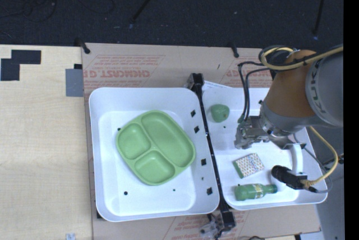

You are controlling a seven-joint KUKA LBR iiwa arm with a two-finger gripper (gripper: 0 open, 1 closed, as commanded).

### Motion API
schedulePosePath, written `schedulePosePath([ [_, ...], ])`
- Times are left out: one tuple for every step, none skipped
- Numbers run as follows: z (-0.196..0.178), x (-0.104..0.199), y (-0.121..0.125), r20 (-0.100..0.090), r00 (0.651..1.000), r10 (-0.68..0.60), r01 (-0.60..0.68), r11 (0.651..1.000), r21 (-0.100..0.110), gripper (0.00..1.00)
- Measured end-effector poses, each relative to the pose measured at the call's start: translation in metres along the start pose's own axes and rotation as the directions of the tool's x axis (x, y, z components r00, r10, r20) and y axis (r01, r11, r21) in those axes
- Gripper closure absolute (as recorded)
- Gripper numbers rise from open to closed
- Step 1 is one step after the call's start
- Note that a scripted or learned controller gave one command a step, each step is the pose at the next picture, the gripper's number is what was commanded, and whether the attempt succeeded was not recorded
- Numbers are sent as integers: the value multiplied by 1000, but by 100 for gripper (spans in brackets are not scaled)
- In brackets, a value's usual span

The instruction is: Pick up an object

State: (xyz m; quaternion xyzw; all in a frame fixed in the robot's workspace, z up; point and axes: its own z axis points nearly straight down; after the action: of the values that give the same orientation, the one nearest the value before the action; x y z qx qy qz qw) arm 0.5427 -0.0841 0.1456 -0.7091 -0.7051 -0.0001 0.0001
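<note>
Hanging low in the right bin [224,191], the hand [248,136] grips nothing visible; I cannot tell its opening. Just below it lies a patterned packet [248,164], farther down a green bottle [254,192], up-left a green ball [219,113]. Picking remains undone.

Right bin [227,188] crowded near the front by patterned packet [248,164] and green bottle [254,191], green ball [219,113] at back, open floor between.

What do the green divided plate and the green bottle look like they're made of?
Green three-compartment plate: likely moulded plastic, matte, given its uniform colour and soft rounded ridges. Green bottle lying on its side: probably plastic, slightly glossy with a faint highlight; too small to be sure.
</note>
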Motion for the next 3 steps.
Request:
schedulePosePath([
  [-47,-8,-5,0,1000,2,-2,1000,0,100],
  [-90,-5,-7,0,1000,-6,6,1000,-1,100],
  [-78,39,8,0,1000,-8,8,1000,3,100],
])
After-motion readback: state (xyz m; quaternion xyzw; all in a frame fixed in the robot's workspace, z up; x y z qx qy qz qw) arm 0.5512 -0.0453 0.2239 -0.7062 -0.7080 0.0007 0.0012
